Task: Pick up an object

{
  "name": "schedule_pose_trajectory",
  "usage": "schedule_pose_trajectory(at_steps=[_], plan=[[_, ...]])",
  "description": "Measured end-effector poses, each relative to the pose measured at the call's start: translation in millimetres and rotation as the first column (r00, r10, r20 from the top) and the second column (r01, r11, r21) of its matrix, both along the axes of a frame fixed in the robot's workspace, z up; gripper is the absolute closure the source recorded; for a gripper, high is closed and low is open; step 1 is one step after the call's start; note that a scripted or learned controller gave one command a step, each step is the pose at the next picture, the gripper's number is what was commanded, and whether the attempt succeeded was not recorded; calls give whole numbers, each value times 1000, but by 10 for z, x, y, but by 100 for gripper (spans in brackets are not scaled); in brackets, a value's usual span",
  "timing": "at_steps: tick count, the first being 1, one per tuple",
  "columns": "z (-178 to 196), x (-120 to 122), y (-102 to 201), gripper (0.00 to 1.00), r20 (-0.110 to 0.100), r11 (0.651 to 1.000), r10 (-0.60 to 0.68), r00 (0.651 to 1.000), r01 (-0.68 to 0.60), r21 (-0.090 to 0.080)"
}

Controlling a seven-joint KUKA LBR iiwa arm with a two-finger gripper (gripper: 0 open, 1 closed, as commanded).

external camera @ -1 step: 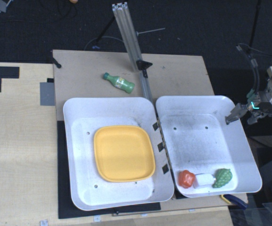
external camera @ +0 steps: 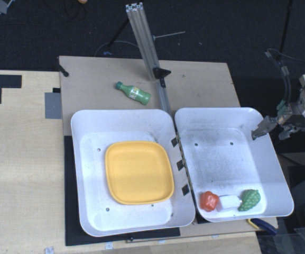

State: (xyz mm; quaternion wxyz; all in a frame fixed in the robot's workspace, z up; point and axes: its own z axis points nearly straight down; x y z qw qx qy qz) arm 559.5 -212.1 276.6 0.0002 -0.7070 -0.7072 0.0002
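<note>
- Pincer [external camera: 271,125] sits at the right rim of the right-hand shallow white bin [external camera: 215,121], dark and small from my vantage; I cannot tell how it is set, and I see nothing in its hold.
- Candidates lie in a row along that bin's near edge, towards its near-right corner: a small red rounded toy [external camera: 209,200], a white block [external camera: 229,202] touching it, and a green knobbly toy [external camera: 250,199] just beside the block.
- Left-hand white bin [external camera: 83,136] carries a flat yellow square plastic plate [external camera: 139,172].
- Green plastic bottle [external camera: 133,93] lies on its side on the surface beyond the bins.
- I judge this the approach step, with no grasp made yet.
- Next, I reckon, the arm must travel along the right rim to the near edge, settle over one toy, then descend; the three crowd together, so an end piece looks easier.
</note>
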Motion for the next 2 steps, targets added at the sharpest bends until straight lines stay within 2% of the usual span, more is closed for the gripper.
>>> schedule_pose_trajectory(at_steps=[1, 2], plan=[[-442, 45, -18, 0, -3, 1000, 1, 1000, -1, 1], [-955, -51, 35, 0, -4, 1000, 1, 1000, -1, 1]])
